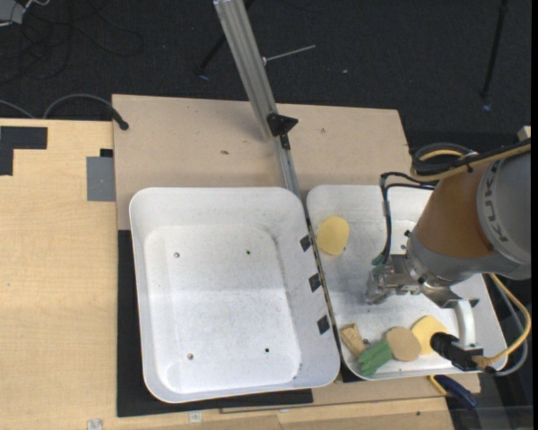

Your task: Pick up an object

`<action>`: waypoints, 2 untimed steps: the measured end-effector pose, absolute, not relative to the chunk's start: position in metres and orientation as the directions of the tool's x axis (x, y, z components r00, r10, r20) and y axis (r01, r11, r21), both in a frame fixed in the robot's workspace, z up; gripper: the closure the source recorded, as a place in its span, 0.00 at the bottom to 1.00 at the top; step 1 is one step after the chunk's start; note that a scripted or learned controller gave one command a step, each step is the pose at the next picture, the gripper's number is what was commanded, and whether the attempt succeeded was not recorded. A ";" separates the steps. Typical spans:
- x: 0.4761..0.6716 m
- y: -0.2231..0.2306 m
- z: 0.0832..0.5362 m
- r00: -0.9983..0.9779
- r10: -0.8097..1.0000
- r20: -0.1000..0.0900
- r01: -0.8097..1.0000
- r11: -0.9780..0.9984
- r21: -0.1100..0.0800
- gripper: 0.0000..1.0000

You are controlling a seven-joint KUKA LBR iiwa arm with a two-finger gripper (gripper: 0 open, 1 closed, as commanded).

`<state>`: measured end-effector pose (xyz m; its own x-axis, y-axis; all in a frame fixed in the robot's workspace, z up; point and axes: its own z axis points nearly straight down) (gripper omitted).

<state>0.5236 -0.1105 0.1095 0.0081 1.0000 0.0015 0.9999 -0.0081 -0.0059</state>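
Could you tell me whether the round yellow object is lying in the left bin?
No, the round yellow object lies in the right bin, near its left wall, beside the left bin.

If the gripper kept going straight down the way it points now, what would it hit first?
Probably bare floor of the right-hand shallow white bin. The grey two-finger gripper points down over an open patch between the round yellow disc and the green block; depth is hard to judge.

Dark floor [386, 34] across the top of the frame, black cables [72, 16] trailing over it at upper left. A tan board [197, 141] sits mid-frame, with a slanted aluminium rail [251, 70] rising from it toward top centre. Light wood tabletop [45, 285] fills the left side, marked with black and grey patches [99, 177].
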 end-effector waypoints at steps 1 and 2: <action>0.526 -0.114 0.152 0.003 1.000 0.000 1.000 -0.003 0.001 1.00; 0.530 -0.114 0.194 0.000 1.000 0.000 1.000 0.000 0.002 1.00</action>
<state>0.5295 -0.1145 0.1941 -0.0002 1.0000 -0.0001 1.0000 0.0002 0.0018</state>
